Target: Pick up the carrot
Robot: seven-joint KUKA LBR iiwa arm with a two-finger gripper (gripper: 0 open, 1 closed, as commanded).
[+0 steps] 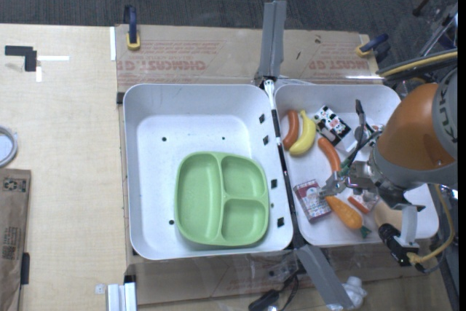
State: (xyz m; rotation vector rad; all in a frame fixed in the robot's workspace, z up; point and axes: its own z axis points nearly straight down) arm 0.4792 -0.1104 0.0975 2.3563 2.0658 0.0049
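We see the carrot lying in the right bin, near its front edge, tip toward a small packet. Hand sits low just above the carrot's left end; can't tell if spread or pinched. Banana & hot dog farther back. Green plate in left bin.

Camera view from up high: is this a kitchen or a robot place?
Most likely a robot test lab, not a kitchen. A robot arm reaches over two white bins clamped to a plywood bench, and the carrot and banana look like toy food.
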